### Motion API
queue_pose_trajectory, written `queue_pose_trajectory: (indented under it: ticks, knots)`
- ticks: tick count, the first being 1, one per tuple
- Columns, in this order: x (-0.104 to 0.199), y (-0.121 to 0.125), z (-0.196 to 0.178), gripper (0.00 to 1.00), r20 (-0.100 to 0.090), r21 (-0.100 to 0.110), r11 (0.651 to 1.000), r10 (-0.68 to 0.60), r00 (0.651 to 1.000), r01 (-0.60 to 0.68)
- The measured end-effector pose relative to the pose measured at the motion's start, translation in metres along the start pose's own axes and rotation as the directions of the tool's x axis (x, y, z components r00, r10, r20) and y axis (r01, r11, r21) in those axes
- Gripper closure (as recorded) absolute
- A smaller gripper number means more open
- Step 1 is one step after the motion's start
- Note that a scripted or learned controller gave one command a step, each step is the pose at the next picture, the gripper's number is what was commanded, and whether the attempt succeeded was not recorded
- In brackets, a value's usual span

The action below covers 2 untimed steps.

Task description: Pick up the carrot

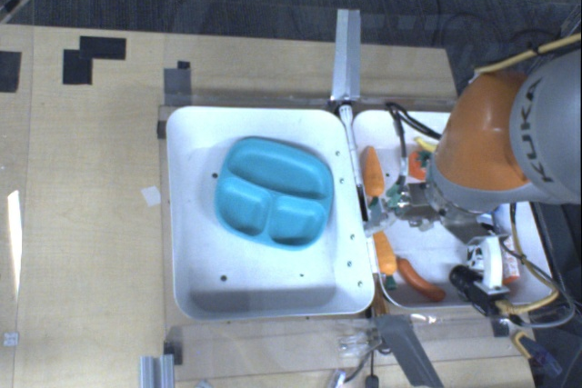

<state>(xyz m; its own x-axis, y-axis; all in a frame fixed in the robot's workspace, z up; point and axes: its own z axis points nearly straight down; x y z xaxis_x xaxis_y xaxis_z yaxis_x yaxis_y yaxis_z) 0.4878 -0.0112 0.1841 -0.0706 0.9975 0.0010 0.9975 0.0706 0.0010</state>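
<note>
The gripper (386, 206) was positioned low in the right bin (436, 297), near its left wall; whether it was apart or together could not be told, and no object was seen clamped. One carrot (372, 172) lay just beyond it against that wall, another carrot (386, 253) just nearer the camera. The pick was judged not yet done. The arm (509, 136) reached in from the right, wrist bent downward. The blue divided plate (273, 191) lay in the left bin (191, 223).

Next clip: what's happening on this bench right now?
A KUKA arm reaches from the right over the right bin, its claw low near the bin's left wall. Orange carrot-like pieces lie there: one above the claw, one below, plus a reddish piece. Nothing is visibly grasped. The left bin holds a blue divided plate.
</note>
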Motion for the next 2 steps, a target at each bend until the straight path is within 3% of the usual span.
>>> queue_pose_trajectory:
  ticks: [1, 2]
  knots:
    - [-0.0166, -0.0008, 0.0002, 0.0, 0.001, 0.0, 0.899, -0.438, 0.899, 0.438]
    - [-0.0124, -0.0001, -0.0004, 0.0, 0.002, -0.001, 0.694, -0.72, 0.694, 0.72]
